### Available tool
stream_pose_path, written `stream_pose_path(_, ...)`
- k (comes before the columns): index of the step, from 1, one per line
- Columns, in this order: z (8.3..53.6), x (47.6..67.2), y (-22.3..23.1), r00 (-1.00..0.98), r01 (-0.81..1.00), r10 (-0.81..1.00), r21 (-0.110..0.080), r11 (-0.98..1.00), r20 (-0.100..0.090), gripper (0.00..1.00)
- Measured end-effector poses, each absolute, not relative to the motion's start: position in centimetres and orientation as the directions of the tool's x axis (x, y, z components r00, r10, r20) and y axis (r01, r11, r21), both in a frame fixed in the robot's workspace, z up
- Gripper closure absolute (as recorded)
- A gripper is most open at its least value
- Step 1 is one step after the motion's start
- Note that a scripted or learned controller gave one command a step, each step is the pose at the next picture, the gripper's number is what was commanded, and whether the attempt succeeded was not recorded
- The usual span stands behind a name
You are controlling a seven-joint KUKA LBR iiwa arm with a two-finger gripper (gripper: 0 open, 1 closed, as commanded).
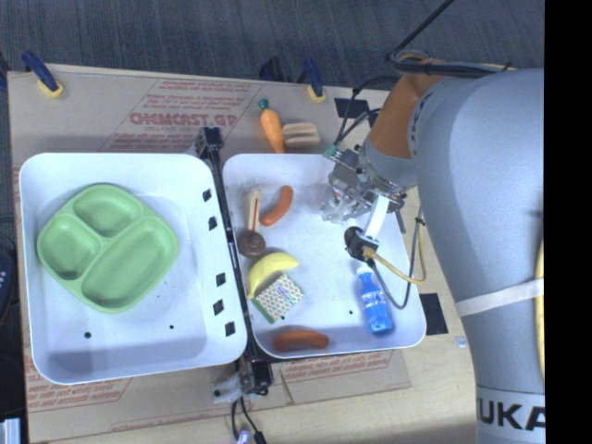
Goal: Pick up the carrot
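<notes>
Jaws [339, 200]: state unclear; carrot [270, 129] lies beside "CHEMCAST GP" cardboard [176, 118]; arm [504, 248] reads "KUKA".

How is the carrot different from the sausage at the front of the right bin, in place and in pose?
The carrot lies outside the bins, on the cardboard behind the right bin; the sausage lies inside it, near the front wall. The carrot is bright orange with a green top and points front to back; the sausage is reddish-brown and lies crosswise. Both are long, and apart from the gripper.
</notes>
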State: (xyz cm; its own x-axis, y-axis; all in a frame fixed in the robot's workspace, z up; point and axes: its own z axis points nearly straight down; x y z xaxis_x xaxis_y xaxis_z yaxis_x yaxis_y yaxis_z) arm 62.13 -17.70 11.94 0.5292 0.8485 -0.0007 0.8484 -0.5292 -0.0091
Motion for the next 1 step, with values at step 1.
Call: stream_pose_path(1, 24.45, 55.19, -16.05, 0.689, 0.725, 0.725, -0.004, -0.689, -0.001, 1.0)
